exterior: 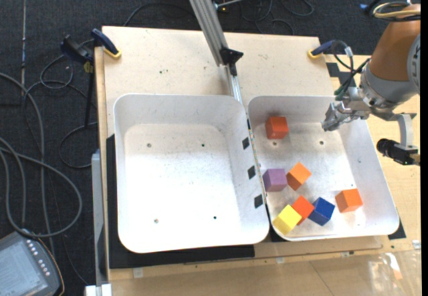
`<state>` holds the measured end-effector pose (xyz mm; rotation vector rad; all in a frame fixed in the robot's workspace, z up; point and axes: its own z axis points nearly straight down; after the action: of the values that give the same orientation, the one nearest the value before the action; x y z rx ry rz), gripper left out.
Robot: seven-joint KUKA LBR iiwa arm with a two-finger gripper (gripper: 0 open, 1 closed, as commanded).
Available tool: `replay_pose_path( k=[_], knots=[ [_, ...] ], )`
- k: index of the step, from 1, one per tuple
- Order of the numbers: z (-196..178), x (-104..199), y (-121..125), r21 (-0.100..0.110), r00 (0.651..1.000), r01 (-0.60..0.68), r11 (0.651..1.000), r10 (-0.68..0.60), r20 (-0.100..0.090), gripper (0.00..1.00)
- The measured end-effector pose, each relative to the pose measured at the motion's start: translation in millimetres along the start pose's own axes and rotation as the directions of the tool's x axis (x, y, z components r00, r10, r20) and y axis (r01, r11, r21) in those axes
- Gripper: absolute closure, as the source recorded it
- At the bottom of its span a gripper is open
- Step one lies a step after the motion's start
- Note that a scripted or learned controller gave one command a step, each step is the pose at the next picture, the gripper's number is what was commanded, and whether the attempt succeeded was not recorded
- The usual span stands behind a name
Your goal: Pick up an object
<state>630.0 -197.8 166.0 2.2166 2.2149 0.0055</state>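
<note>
The right bin (374, 174) holds several small blocks. A red-orange block (276, 127) lies near its back left. A purple block (274, 180) and an orange block (299, 175) touch near the middle. At the front sit a yellow block (287, 218), a red block (303, 207) and a blue block (322, 210) in a cluster, with another orange block (348, 200) to their right. My gripper (332, 121) hangs over the bin's back right part, well to the right of the red-orange block, with no block at its tip.
The left bin (134, 154) stands beside the right one. A slanted metal bar (204, 7) runs from the top down to the bins' shared edge. Clamps (107, 44) (321, 49) grip the board's back corners. Cables lie on the dark floor around.
</note>
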Motion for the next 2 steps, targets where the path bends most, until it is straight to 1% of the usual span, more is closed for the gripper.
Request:
replay_pose_path(
  k=[1,2],
  knots=[
    [-64.1,-0.2,-1.6,0.0,1.0,0.003,1.0,-0.003,0.0,1.0],
    [-118.3,-0.6,0.6,0.0,1.0,0.004,1.0,-0.004,0.0,1.0]
  ],
)
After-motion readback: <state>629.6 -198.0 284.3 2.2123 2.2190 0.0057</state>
